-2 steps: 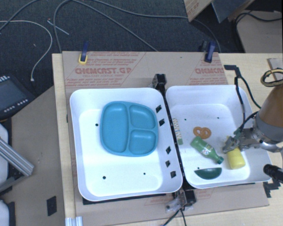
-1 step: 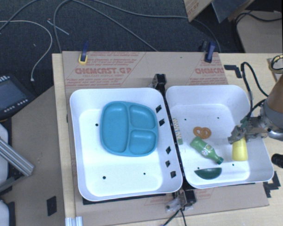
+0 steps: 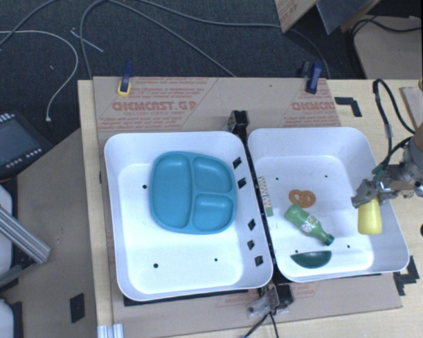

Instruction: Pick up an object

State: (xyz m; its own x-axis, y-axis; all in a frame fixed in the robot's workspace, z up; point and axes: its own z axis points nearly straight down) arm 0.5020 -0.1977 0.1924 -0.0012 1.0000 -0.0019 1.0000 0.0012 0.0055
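Reaching in from the right, the gripper (image 3: 370,194) hung over the right rim of the right bin (image 3: 335,143), and a yellow object (image 3: 370,217) sat directly beneath it, its top between the fingers, so the gripper looked clenched on the yellow object. To the gripper's left, well apart, lay a green bottle (image 3: 307,224) tilted on the bin floor, with a small brown pretzel (image 3: 302,196) just above it and a dark green bowl (image 3: 311,258) below it near the front wall. Nothing lay between the gripper and these three. Farther left, past the black divider clips (image 3: 244,191), the left bin (image 3: 130,223) carried a blue divided plate (image 3: 192,192). Cables (image 3: 388,120) ran down behind the gripper at the bench edge.
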